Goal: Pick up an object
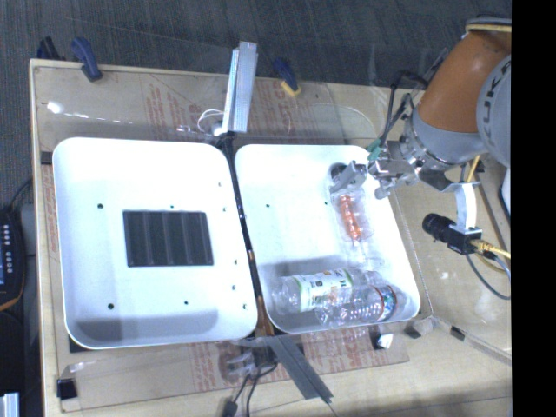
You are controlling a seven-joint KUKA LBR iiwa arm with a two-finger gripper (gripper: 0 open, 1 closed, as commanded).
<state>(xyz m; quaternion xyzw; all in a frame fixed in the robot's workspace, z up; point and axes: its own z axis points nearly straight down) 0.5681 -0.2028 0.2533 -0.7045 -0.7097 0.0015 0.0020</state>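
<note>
Two clear plastic bottles (343,295) are lying at the near wall of the right bin (287,189). A slim orange-filled bottle (354,220) is lying behind them. Gripper (369,172) is hovering by its cap; opening cannot be judged. Risk: slick round plastic rolling away under contact.

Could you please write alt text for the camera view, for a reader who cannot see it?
The arm's gripper hovers over the right bin, just above a clear bottle with orange contents; two more clear bottles lie along its near edge. The left bin holds a dark ridged rectangular block.
</note>
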